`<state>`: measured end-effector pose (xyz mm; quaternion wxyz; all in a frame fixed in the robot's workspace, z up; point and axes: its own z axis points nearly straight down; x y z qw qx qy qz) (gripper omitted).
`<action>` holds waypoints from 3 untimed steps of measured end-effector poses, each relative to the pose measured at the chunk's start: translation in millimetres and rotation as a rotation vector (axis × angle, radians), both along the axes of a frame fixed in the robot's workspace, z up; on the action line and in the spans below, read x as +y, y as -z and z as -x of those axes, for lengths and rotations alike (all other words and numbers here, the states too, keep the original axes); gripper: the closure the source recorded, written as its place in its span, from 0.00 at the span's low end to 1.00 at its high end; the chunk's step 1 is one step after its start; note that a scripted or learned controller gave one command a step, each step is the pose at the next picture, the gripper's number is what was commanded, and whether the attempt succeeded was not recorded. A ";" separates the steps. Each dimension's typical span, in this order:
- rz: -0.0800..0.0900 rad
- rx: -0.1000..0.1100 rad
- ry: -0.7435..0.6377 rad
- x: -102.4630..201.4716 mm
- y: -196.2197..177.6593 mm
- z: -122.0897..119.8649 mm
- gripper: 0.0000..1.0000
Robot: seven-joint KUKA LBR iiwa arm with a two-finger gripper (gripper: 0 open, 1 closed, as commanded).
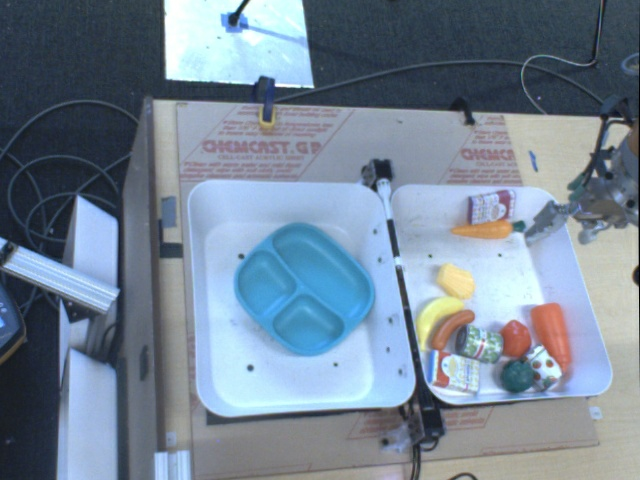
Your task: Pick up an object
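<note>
Objects for picking: a blue divided plate (303,286) lies in the bin far left of the jaws (570,218); an orange carrot (486,230) lies just left of them. Whether the jaws stand apart or together cannot be told.

The brown board (330,133) under the bins says "CHEMCAST GP" in red letters, left and right. The words on the small packs are too tiny to read.
</note>
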<state>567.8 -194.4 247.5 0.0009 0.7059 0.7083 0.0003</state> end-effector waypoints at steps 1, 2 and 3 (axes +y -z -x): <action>-0.001 0.002 -0.001 52.6 75.4 -7.0 0.00; -0.001 0.000 0.000 106.2 163.2 -6.5 0.00; -0.001 -0.001 -0.001 105.8 152.7 -7.1 1.00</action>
